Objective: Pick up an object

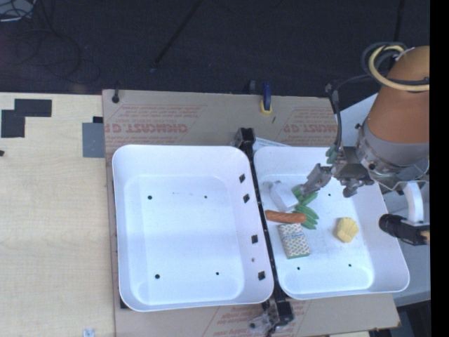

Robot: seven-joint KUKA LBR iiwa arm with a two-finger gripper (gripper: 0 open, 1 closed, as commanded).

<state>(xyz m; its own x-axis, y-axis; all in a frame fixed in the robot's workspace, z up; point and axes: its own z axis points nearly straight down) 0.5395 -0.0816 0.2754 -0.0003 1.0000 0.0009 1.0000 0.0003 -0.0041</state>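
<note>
In the right part of the frame, the shallow white plastic bin [365, 276] held a crowded group: an orange carrot-shaped toy [284, 217], a green leafy toy [307, 213] and a small patterned packet [295, 241]. A yellow lumpy toy [346, 229] lay apart, lower right. The gripper [309, 186] hovered at the green toy; I cannot tell its opening. It might have pushed neighbours aside or caught nothing.

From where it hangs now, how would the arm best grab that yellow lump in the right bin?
The yellow lump sits alone, apart from the carrot and box. I would come straight down and pinch across its narrower middle: it looks small and rounded, with bare bin floor on every side for the fingers.
</note>
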